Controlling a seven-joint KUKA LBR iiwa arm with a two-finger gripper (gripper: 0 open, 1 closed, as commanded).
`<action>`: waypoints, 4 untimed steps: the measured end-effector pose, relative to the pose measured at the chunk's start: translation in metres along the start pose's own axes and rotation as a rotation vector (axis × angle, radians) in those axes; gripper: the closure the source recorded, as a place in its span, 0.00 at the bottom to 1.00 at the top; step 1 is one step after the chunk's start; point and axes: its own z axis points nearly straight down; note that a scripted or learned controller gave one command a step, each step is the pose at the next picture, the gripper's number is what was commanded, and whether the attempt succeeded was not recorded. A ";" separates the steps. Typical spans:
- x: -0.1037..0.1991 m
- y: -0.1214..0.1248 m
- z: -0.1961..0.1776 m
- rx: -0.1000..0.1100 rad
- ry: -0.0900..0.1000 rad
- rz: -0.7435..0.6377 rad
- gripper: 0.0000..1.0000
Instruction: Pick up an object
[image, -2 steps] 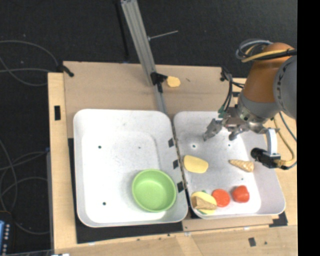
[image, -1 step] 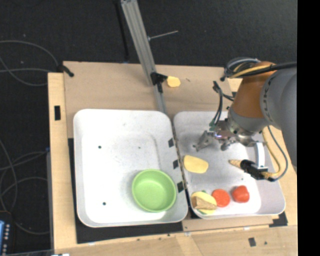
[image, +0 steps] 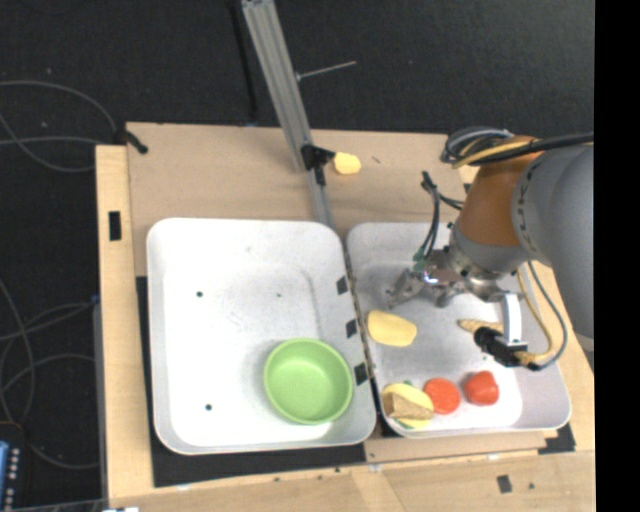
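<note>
My gripper (image: 421, 287) hangs low over the upper middle of the right bin (image: 385, 245), open, with nothing between its fingers. Just below and left of it lies a pale yellow lump (image: 391, 328), apart from the fingers. Along the bin's front edge sit a yellow and tan piece (image: 408, 402), an orange-red ball (image: 441, 394) and a red block (image: 482, 387). A small tan sliver (image: 470, 325) lies to the right, by a black part of the arm's cabling (image: 497, 346).
A green bowl (image: 308, 380) stands in the front right of the left bin (image: 200, 300). A slanted metal pole (image: 285, 90) rises behind the bins, with a small yellow thing (image: 347, 163) on the bench beside its foot. The arm's grey and orange body (image: 520, 210) covers the right bin's far right corner.
</note>
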 end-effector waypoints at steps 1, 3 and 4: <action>0.000 0.001 -0.013 -0.005 0.002 0.004 1.00; -0.002 -0.003 -0.101 -0.008 0.003 0.001 1.00; 0.000 -0.006 -0.165 -0.010 0.002 -0.006 1.00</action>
